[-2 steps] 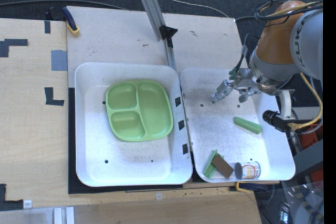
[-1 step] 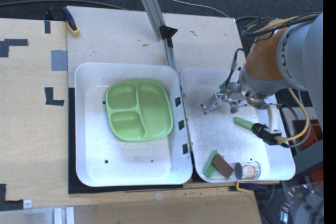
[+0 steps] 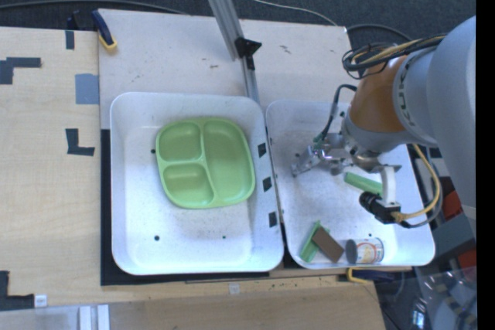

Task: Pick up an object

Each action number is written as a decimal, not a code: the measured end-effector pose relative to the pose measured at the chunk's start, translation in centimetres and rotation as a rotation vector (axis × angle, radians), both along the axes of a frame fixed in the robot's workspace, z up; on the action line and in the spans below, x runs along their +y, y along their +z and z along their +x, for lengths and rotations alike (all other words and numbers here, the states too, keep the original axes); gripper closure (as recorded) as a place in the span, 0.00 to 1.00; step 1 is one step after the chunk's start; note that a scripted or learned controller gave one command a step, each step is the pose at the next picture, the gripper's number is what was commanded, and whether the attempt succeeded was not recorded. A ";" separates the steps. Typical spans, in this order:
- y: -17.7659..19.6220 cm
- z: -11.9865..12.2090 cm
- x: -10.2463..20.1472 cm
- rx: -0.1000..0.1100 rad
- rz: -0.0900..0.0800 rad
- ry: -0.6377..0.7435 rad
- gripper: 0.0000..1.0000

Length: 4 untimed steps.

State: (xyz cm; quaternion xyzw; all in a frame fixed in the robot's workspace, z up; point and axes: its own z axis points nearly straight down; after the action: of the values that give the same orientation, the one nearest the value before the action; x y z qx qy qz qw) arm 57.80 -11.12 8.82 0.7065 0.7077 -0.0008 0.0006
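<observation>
Gripper: your gripper [image 3: 308,161] hung low in the right bin [image 3: 288,201], centre-right of frame; fingers looked parted, nothing between them.
Targets: a green stick [image 3: 362,182] lay just right of the wrist; a green block [image 3: 311,242], brown block [image 3: 328,246] and small can [image 3: 366,250] clustered at lower right.
Approach: you would have done best descending squarely over one piece.
Room: bare floor lay below the gripper; the divider wall stood near on the left.
Left bin: a green divided plate [image 3: 206,163] sat there.
</observation>
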 end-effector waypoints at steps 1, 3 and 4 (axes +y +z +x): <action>1.1 0.0 0.1 0.001 0.002 0.002 1.00; 10.5 -0.5 -0.7 -0.004 0.001 -0.001 1.00; 12.3 -0.4 -0.6 -0.001 0.002 -0.001 1.00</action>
State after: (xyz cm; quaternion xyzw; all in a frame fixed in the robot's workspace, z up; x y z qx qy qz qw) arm 57.38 -11.75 21.09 0.7067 0.7075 0.0004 0.0003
